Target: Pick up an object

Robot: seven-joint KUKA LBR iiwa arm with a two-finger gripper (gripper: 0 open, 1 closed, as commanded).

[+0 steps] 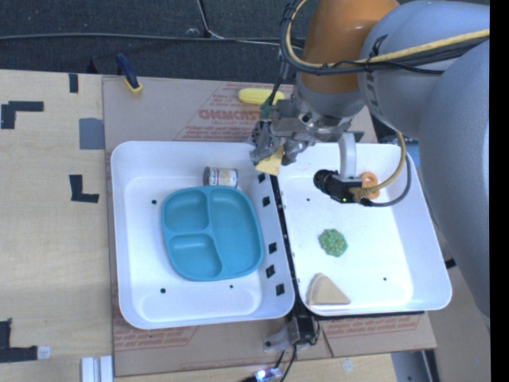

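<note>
- The left bin (pixel 131 213) holds a blue divided plate (pixel 212 233) lying flat, with a small can (pixel 220 177) on its side just beyond the plate's far edge.
- Over the far end of the wall between the bins, the gripper (pixel 274 151) hangs with its fingers closed on a small yellow object (pixel 270 164).
- In the right bin (pixel 413 253) lie a green broccoli-like piece (pixel 333 242) near the middle and a tan wedge (pixel 326 291) at the near edge, well apart from the gripper.
- An orange item (pixel 368 181) sits at the far side, partly hidden by black hardware.
</note>
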